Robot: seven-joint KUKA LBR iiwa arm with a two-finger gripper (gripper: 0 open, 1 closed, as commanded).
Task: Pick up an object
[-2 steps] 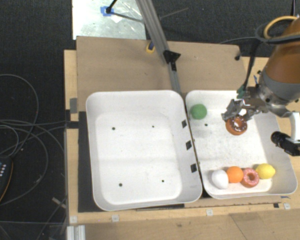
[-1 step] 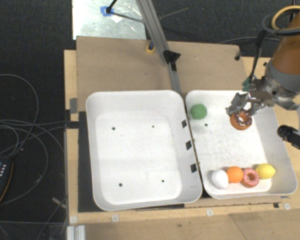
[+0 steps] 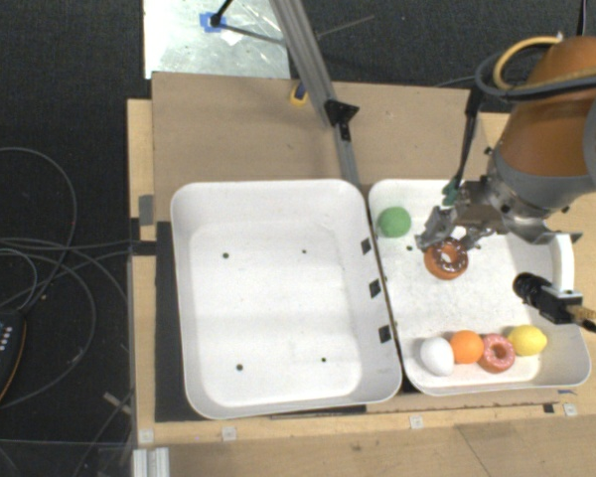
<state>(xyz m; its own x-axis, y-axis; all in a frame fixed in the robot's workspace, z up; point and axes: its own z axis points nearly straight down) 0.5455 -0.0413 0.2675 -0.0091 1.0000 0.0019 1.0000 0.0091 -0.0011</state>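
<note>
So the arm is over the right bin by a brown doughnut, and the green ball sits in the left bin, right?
Not quite. The camera view shows the green ball in the right bin, near its upper left corner, not in the left bin. The rest holds: the gripper is over the right bin, at the brown doughnut.

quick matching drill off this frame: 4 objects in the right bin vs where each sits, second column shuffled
Things:
1. round green ball
2. brown glazed ring doughnut
3. white egg-shaped object
4. yellow lemon-shaped fruit

Places:
A. left end of the row along the bin's near wall
B. far-left corner of the right bin
C. right end of that near row
D. mid-bin, directly under the gripper

Pairs: 1-B, 2-D, 3-A, 4-C
</note>
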